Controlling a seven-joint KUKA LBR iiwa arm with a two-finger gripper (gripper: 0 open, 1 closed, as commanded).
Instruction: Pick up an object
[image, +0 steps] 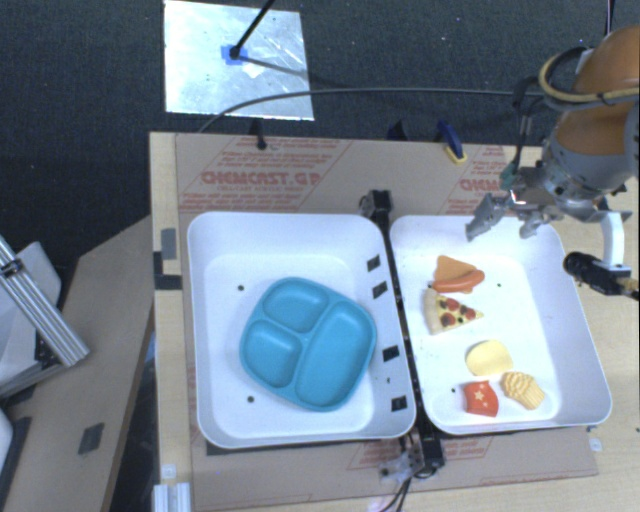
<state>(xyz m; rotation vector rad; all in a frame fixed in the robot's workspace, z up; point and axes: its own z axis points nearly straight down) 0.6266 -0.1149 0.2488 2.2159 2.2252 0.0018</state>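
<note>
My gripper (505, 223) hangs over the far edge of the right bin (570, 330), open, with nothing between its two grey fingers. Below it in that bin lie a toy hot dog (457, 274), a pizza slice (448, 311), a pale yellow cheese piece (489, 357), a red piece with a star (480, 398) and a ridged golden pastry (524, 389). The hot dog is the nearest of them, a short way toward the front and left of the fingers.
The left bin (225, 260) holds a blue divided plate (307, 343). Black clips run along the wall between the two bins (385, 300). A grey metal rail (40, 310) sits at the left of the bench.
</note>
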